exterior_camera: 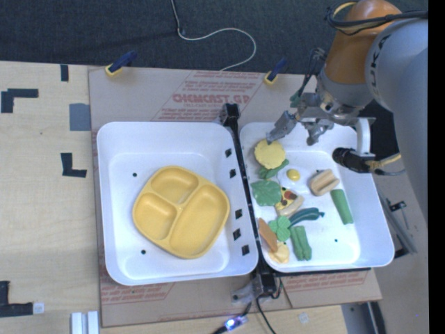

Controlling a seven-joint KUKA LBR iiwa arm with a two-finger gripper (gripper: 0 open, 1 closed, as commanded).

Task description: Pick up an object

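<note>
White bins, two, side by side on the bench.

Left bin (115,145): one yellow tray (181,211), three compartments, lying flat.

Right bin (368,245), toy food, near to far:
- Orange piece (268,234) and pale piece (279,253) at the near left edge, touching.
- Green pod (300,242), just right of them.
- Dark green piece (304,216), crowded against a pizza slice (289,202) and a leafy green (266,192).
- Green stick (341,206), right side, apart from the cluster.
- Bun (323,181), lying clear of its neighbours.
- Small yellow ball (293,175), alone.
- Yellow lumpy piece (270,154), far left, closest to the gripper.

Gripper (299,131): fingers spread apart, nothing between them, hovering over the bin's far edge.

Handling note: the yellow lumpy piece looks the likeliest target. Centre the fingers across its narrower width, descend straight, and keep clear of the divider between the bins. The near cluster is tightly packed; a grab there risks catching two pieces.
</note>
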